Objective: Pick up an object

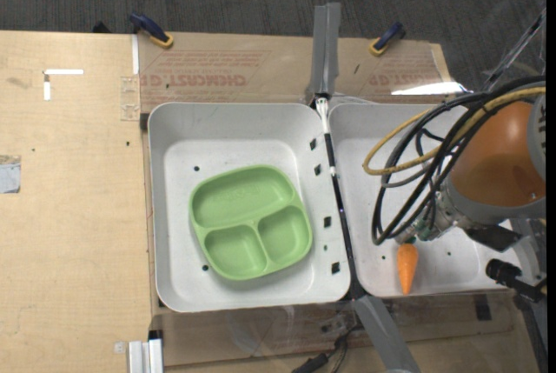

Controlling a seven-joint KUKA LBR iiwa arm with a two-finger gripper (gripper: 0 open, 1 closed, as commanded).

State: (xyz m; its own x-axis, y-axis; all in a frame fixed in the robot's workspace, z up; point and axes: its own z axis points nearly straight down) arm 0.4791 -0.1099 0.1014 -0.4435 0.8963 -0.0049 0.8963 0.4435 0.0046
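The orange carrot [407,269] is lying near the front edge of the right bin [365,189], just below the gripper [427,228], whose opening I cannot tell. A good pick is needing a centred, straight descent, steering clear of the green divided plate [251,222] in the left bin [174,189].

1. Your left bin [165,189] is mostly taken up by the green divided plate [252,222]; bare white floor runs along its far side and down its left wall.
2. The raised divider [334,197] between the two bins stands across any sideways pass from one to the other.
3. In the right bin [365,136], the far-left part of the floor is open to you.
4. The arm [499,163] and its looping black and yellow cables [417,163] hang over the right bin's middle and right side.
5. The orange carrot [407,268] lies on the near floor, just beside the cables' low end, with bare floor to its left.
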